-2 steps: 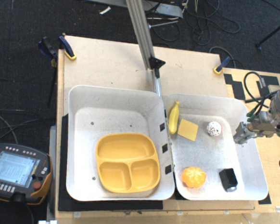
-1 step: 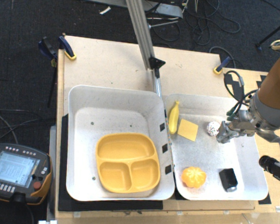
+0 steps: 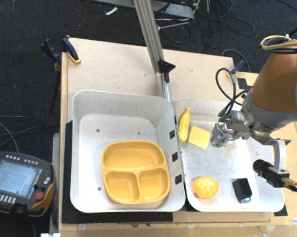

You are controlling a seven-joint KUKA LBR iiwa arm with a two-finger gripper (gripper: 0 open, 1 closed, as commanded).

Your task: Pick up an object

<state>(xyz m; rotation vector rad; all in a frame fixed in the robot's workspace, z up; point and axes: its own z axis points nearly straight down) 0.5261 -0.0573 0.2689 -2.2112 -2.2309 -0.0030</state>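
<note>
one metal two-finger gripper (image 3: 219, 138) hangs just beside the flat yellow square block (image 3: 199, 137); finger state cannot be told.

I take the yellow square sponge (image 3: 199, 137) in the right white bin (image 3: 265, 198) as my landmark. A yellow plastic banana (image 3: 184, 124) lies just to its left, against the bin's left wall. Nearer me than the sponge lies an orange mandarin-shaped toy (image 3: 205, 188), with a small black block (image 3: 242, 190) to that toy's right. Left of the sponge, in the left white bin (image 3: 87, 110), rests a yellow three-compartment plastic tray (image 3: 135, 171). The jaws (image 3: 219, 138) sit just right of the sponge.
</note>
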